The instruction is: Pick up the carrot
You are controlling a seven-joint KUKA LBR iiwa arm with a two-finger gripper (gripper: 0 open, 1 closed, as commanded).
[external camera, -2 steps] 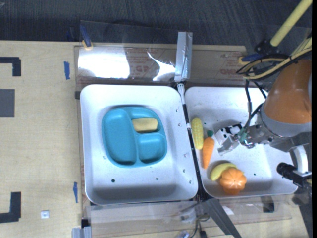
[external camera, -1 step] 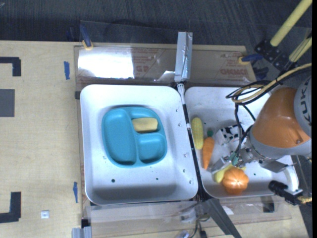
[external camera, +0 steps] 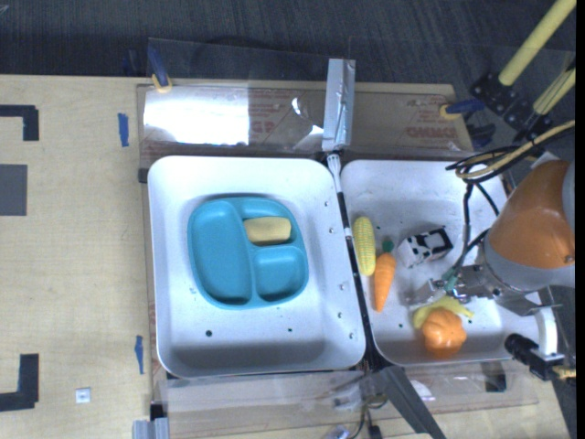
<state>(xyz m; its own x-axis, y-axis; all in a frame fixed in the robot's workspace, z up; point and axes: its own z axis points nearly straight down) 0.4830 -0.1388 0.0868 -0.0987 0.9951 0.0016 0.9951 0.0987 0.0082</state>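
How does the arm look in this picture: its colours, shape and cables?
The arm is rounded, with a broad orange band over a grey wrist section. Black cables loop beside it above the right bin. At its tip sits a small metallic gripper, partly blurred.

Bright, even overhead light, strong glare on the clear plastic sheet [external camera: 196, 117], soft shadows, slight blur.

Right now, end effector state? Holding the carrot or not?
End effector: open or closed cannot be told. The carrot lies in the right bin, apart from it, not held.
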